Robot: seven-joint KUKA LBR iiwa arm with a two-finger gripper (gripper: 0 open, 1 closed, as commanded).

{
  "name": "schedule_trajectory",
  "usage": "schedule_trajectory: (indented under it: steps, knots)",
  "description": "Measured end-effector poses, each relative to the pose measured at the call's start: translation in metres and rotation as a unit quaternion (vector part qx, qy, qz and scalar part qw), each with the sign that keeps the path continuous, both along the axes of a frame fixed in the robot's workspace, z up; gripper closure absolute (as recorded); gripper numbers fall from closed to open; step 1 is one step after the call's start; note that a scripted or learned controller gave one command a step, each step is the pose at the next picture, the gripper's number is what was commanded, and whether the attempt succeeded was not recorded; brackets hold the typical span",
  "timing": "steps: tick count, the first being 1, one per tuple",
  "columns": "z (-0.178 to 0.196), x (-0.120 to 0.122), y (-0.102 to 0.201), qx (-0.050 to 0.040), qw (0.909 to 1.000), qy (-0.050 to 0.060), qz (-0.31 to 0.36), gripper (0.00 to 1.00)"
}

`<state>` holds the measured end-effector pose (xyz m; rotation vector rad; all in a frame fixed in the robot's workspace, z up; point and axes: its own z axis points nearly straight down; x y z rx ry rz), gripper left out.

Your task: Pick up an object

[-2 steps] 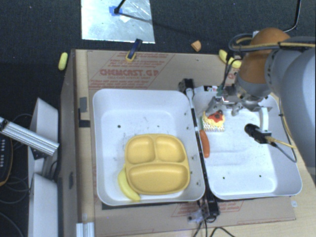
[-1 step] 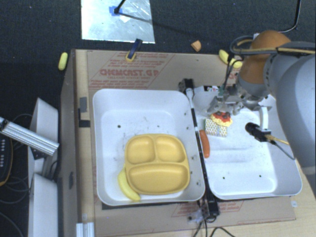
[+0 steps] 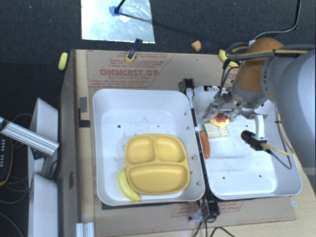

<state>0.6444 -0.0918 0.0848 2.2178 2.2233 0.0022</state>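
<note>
The camera view shows the gripper (image 3: 220, 113) low in the right bin (image 3: 247, 181), near its upper-left corner; whether its fingers are open or closed cannot be told. Just below lie a small patterned block (image 3: 215, 129) with red and yellow bits, and an orange carrot (image 3: 205, 143) along the divider. The left bin (image 3: 108, 132) holds a yellow 3-compartment plate (image 3: 157, 163) and a banana (image 3: 127, 185).

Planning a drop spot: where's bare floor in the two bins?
Left bin: free along the back wall, behind the yellow divided plate; front is crowded by plate and banana. Right bin: front half free, ahead of the carrot; back is crowded by end effector and patterned item.
</note>
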Motion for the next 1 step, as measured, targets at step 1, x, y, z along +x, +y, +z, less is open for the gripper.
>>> schedule_trajectory:
  steps: [1]
  knots:
    - [0.0109,0.0009,0.0000,-0.0001,1.0000,-0.001,0.001,1.00]
